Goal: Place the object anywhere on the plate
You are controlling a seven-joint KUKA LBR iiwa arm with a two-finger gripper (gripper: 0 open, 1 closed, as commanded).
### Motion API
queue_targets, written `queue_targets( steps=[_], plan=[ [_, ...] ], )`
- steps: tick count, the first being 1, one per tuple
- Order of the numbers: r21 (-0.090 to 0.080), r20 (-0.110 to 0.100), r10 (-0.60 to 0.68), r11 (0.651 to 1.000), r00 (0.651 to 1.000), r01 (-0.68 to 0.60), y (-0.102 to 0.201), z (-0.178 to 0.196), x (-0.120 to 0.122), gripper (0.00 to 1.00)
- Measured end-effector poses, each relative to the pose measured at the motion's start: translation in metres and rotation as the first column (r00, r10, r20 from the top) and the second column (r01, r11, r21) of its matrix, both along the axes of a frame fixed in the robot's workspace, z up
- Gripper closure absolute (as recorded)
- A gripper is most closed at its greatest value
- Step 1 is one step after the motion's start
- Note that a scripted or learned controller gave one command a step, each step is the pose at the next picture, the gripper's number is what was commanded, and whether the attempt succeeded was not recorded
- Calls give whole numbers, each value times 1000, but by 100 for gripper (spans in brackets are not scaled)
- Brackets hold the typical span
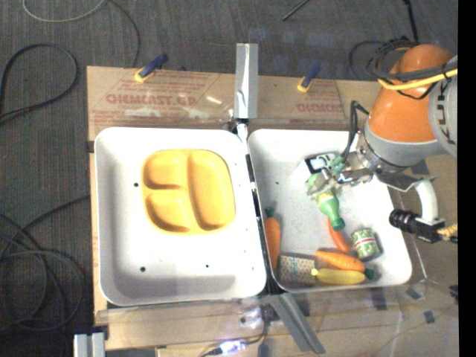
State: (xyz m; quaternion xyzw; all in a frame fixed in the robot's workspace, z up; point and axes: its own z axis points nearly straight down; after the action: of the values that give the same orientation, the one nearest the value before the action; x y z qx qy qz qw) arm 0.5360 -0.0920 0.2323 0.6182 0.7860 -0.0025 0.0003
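Single fixed overhead camera, slanted down, both bins [111, 274] framed

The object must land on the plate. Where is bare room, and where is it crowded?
Bare: all three wells of the yellow plate and the left bin floor around it. Crowded: the right bin's lower corner, with carrots, banana and can.

— Where does the plate [189, 190] sit?
— In the left bin [119, 274], toward its far side. The right bin [290, 155] lies just beside it.
— And what is in the right bin?
— The gripper [332, 171] hangs over its middle, with a bottle [332, 210] just below it. Right of the bottle lies a can [366, 244]. Along the near wall lie a carrot [339, 259] and a banana [341, 276], touching. A second carrot [273, 239] lies against the left wall.
— And the arm [405, 117]?
— It reaches in from the right.
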Motion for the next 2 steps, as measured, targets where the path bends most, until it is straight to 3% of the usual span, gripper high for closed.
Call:
queue_targets(
  steps=[1, 2],
  plan=[
    [4, 0, 214, 977, 977, -214, 109, 23, -16, 100],
    [4, -1, 189, 982, 982, -189, 173, -20, 41, 100]
  ],
)
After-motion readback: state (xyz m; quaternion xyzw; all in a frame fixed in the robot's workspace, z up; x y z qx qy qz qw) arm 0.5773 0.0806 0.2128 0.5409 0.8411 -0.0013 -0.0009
